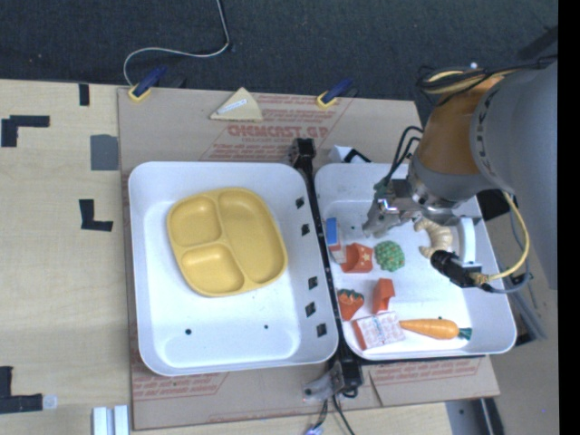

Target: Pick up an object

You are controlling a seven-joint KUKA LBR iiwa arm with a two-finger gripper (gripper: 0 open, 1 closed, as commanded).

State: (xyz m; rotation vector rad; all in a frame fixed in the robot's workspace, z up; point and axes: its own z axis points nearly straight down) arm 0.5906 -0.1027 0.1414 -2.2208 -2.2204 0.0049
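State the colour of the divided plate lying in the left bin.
Yellow: the divided plate is plain yellow all over, seen clearly in the camera view.

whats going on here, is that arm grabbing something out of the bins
A grey and orange arm reaches from the right over the right bin, its gripper hovering just above a green broccoli piece and a red toy. Nothing shows between its fingers. A carrot and a small packet lie near the front of that bin. The left bin holds a yellow divided plate.

right bin crowded with toys, yellow plate filling left bin
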